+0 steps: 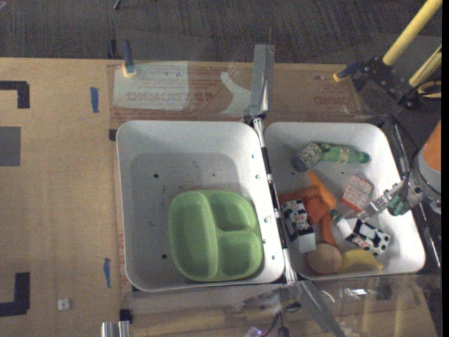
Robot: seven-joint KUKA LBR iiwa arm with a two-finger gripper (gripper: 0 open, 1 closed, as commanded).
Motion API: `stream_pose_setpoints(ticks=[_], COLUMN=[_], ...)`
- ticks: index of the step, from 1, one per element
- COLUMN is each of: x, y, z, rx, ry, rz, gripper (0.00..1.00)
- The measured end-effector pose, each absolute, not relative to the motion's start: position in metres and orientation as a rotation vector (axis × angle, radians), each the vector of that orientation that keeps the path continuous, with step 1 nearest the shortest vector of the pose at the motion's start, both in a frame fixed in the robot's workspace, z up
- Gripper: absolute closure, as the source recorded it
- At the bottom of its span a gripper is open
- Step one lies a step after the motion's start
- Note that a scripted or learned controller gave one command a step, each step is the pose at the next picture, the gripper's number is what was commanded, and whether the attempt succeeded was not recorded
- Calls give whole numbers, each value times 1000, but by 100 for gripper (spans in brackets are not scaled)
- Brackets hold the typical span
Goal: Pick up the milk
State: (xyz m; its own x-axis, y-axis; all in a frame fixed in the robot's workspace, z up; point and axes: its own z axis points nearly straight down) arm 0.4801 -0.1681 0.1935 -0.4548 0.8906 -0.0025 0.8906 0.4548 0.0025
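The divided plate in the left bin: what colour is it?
Light green all over; the plate shows plainly in the camera view.

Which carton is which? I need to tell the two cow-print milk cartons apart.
The left carton lies against the wall between the bins, running down the view; the right carton lies slantwise, mid-bin. The left carton touches the carrot; the right carton lies above the banana, nearer the pincer. Both are white with black patches, in the right bin.

Frame edge cuts off the arm [433, 161]; hand [388, 203] blurred.
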Motion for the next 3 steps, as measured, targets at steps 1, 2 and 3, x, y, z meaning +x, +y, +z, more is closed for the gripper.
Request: stream_pose_setpoints(ticks=[1, 2, 3], x=[480, 481, 481], y=[-224, -193, -156], z=[192, 203, 222], rx=[1644, 667, 727], ry=[2671, 3066, 3051], rz=[0, 2, 1], gripper=[100, 100, 100])
